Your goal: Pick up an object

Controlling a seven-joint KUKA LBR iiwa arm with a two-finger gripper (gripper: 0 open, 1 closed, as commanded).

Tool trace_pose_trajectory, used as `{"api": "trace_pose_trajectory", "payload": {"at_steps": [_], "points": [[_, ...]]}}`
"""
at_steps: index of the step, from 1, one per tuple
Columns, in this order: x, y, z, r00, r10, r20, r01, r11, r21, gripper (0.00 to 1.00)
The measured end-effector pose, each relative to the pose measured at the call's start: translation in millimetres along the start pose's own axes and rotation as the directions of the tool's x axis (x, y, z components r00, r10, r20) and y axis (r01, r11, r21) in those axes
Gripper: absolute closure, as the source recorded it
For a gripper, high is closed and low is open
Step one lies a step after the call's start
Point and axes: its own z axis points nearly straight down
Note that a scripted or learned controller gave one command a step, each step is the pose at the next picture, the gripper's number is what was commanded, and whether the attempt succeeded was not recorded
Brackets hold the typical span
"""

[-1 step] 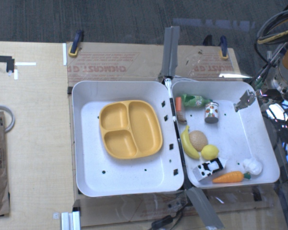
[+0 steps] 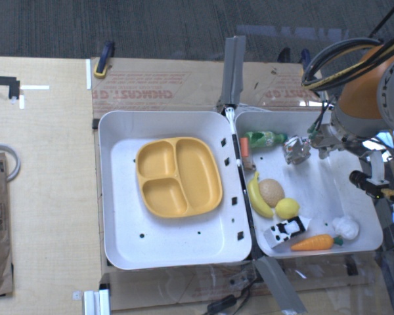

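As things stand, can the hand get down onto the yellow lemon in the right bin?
Probably yes. The hand hovers in the right white bin, and the yellow lemon lies uncovered from above. But the tan round object and yellow banana crowd it, so finger room looks tight.

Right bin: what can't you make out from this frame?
- Gripper: too small and glinting in the camera view to tell its finger state or whether it holds anything.
- Green item at the right bin's far wall: blurred, identity unclear.
- Banana: partly covered by the tan round fruit and lemon.
- White object near the carrot: too small to identify.
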Motion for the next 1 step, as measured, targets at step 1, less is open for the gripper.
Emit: {"api": "trace_pose_trajectory", "payload": {"at_steps": [1], "points": [[-0.4, 0.4, -9.4, 1.000, 0.000, 0.001, 0.000, 1.000, -0.001, 1.00]]}}
